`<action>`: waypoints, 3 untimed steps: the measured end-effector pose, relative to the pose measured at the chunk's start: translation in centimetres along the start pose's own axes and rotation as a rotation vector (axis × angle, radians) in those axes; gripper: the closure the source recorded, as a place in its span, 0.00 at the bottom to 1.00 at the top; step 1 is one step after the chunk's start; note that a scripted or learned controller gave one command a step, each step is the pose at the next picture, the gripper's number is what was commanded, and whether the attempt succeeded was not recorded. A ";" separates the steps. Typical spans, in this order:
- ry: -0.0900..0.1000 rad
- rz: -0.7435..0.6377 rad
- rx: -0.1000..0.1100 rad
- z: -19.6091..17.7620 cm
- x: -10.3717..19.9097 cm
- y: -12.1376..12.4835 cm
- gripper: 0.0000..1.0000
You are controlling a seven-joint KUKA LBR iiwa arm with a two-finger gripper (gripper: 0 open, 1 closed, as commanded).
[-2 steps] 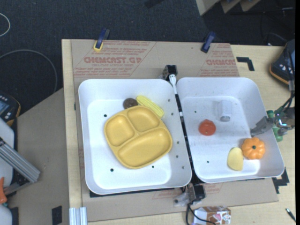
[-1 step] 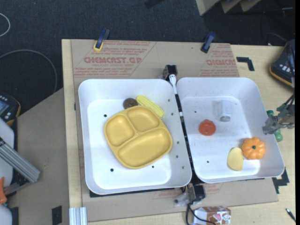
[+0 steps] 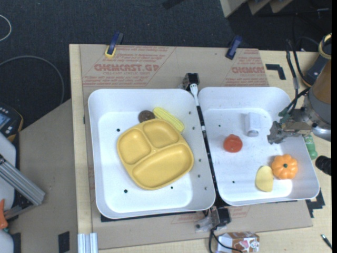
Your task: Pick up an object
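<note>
The gripper (image 3: 278, 133) hangs over the right bin (image 3: 221, 101), near its right wall, and from here I cannot tell how it is set. Nothing is seen in its grasp. Just below it sits a small orange pumpkin (image 3: 285, 166), ribbed and glossy, and touching the pumpkin's left side lies a pale yellow lemon (image 3: 265, 178), smooth and rounded. To the gripper's left, a little apart, lies a short white cylinder (image 3: 253, 124) on its side. Further left and slightly lower rests a red tomato (image 3: 233, 143), round and shiny. All four lie on the right bin's white floor.

Well to the gripper's left, past the wall where the two bins meet, the left bin (image 3: 100, 141) holds a yellow plastic tray (image 3: 154, 153) with three compartments, turned at an angle. Against the tray's upper edge lie a brown disc (image 3: 145, 116) and a yellow corn cob (image 3: 169, 118) with a bumpy surface.

Both bins are shallow white plastic with rounded corners. They rest on a brown cardboard sheet (image 3: 131, 65) printed in red letters, pinned at the far edge by two clamps (image 3: 112, 45). Beyond the sheet lies dark carpet (image 3: 63, 15). Black cables (image 3: 293, 67) run past the arm (image 3: 321, 104) above the gripper.
</note>
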State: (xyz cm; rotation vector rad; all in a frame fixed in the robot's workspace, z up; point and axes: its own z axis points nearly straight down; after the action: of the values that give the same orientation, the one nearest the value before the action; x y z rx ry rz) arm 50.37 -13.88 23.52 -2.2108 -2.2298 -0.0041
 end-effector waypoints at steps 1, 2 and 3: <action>-0.004 0.010 0.003 3.2 -2.9 1.7 1.00; -0.003 0.008 -0.002 -1.0 -1.4 -1.4 1.00; -0.004 0.005 -0.002 -0.5 0.8 0.5 1.00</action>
State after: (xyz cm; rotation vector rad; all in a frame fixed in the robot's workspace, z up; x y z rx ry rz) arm 50.83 -13.05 24.03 -2.2186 -2.2274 -0.0021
